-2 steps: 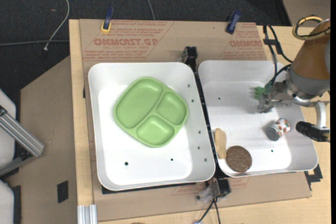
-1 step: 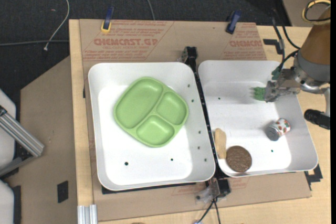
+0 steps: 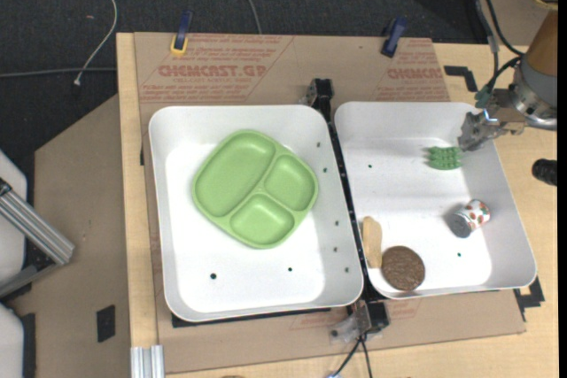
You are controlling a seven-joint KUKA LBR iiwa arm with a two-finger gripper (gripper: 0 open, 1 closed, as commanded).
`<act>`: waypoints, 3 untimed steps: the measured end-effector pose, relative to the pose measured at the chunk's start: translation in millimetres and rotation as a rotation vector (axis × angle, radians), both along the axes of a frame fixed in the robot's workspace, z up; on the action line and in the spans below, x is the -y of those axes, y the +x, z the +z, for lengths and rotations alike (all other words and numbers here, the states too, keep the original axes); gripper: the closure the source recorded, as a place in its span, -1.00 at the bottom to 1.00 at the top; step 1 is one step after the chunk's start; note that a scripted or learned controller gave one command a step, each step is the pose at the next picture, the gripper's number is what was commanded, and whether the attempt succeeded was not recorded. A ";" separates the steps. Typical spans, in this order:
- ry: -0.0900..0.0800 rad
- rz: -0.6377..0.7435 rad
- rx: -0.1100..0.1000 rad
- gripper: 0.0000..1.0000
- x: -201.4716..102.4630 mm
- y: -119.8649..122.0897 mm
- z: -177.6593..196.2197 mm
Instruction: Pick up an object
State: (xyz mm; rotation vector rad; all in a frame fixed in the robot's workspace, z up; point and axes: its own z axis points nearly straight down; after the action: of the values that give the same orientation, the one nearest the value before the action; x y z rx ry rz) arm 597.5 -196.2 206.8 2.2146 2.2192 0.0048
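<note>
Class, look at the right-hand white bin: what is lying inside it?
Inside the right bin lie a green toothed toy, a small grey-and-orange object, a brown round disc and a tan stick. The gripper hangs over its far right edge, covering that patch of floor.

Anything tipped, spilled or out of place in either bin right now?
Nothing spilled or broken. The green divided plate lies askew in the left bin. In the right bin, a tan stick rests against the left wall, beside the brown disc.

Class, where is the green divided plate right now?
The green divided plate lies in the left bin, near its middle, well away from the gripper over the right bin.
</note>
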 end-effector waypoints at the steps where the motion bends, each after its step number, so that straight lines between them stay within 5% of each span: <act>1: 0.000 0.000 0.000 1.00 0.2 1.4 40.6; 3: 0.005 0.003 -0.010 1.00 -117.1 -11.4 29.8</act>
State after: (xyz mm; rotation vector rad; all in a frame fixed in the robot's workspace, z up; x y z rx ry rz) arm 586.1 -79.1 236.7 2.2190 2.2303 -0.0004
